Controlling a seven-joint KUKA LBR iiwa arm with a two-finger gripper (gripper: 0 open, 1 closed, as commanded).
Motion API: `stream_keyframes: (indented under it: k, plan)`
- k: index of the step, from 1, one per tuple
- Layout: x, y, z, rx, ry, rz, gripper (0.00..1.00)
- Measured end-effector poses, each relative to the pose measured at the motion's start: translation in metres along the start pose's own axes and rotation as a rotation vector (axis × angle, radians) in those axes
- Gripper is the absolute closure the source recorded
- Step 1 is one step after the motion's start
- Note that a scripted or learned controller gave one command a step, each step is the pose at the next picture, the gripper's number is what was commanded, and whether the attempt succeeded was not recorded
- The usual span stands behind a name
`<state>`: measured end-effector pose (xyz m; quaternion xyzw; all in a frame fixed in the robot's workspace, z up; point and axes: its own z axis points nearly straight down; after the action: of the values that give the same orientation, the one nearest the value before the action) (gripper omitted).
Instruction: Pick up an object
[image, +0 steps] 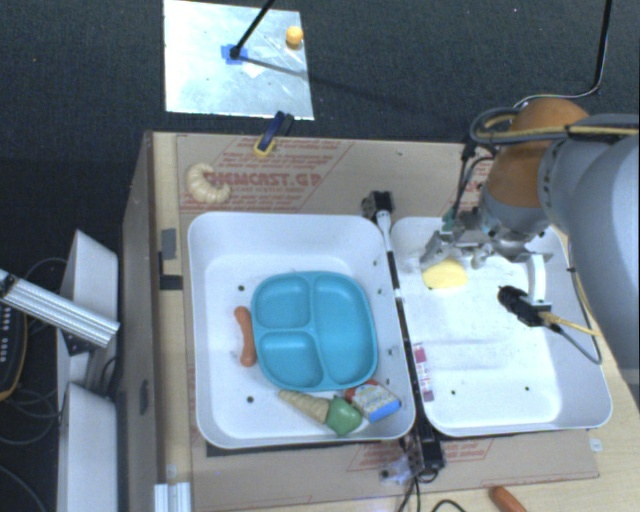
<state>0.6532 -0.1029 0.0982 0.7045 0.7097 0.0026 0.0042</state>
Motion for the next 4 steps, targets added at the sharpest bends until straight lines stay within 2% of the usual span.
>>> stream_keyframes:
  k: [1, 2, 3, 4]
  plan:
    - [0.01, 0.003, 0.013, 0.007, 0.002, 0.003, 0.0]
    - [0.01, 0.005, 0.0, -0.001, 0.0, 0.0, 1.0]
    - [-0.006, -0.023, -0.025, 0.007, 0.001, 0.006, 1.0]
    - [-0.006, -0.023, -0.024, 0.007, 0.001, 0.006, 0.0]
